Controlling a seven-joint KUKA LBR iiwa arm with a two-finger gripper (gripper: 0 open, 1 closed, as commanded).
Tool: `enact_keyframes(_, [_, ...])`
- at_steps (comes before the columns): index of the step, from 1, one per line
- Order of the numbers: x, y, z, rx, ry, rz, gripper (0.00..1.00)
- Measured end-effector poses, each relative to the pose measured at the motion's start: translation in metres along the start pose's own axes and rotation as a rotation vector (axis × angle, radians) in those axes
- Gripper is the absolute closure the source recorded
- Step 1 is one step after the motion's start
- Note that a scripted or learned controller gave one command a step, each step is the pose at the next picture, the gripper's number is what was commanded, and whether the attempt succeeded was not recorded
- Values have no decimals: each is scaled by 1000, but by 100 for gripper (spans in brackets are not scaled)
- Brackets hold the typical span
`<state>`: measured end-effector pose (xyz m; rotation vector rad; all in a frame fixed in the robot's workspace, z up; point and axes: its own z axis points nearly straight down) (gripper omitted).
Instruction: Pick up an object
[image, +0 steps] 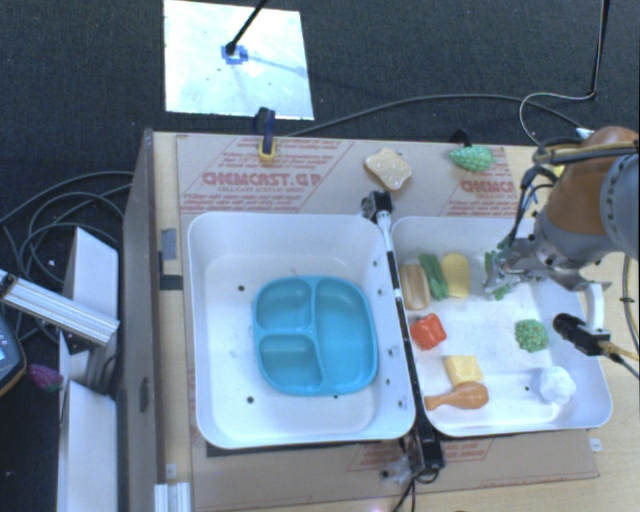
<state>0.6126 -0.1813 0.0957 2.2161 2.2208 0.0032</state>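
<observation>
So the gripper is hanging over the upper part of the right bin, near its back wall, with the arm coming in from the right. Can't tell from this angle whether it's spread or closed, so I'm not calling that one, and I don't see anything held in it.

The relation that matters: the closest stuff is just to the left of the gripper. That's the yellow piece and the green bean pod right beside it, then the hot dog bun up against the divider. All three lie with their long axis running roughly front-to-back in the bin, so my guess is a short sideways shift left gets over them. The broccoli is toward the near side and a bit right of the gripper, also close. Further down are the red pepper, cheese block, chicken drumstick and a crumpled white thing in the front corner.

The left bin just has a blue divided plate in it. A toast slice and a green bumpy item sit outside the bins on the cardboard surface.

Writing: the cardboard has red print, looks like "CHEMCAST GP" near the top left, repeated elsewhere but too blurry to read.
</observation>
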Motion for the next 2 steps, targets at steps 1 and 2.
enact_keyframes(1, [65,-19,-120,-1,1,-2,100])
enact_keyframes(2, [116,-75,-108,3,2,-1,100])
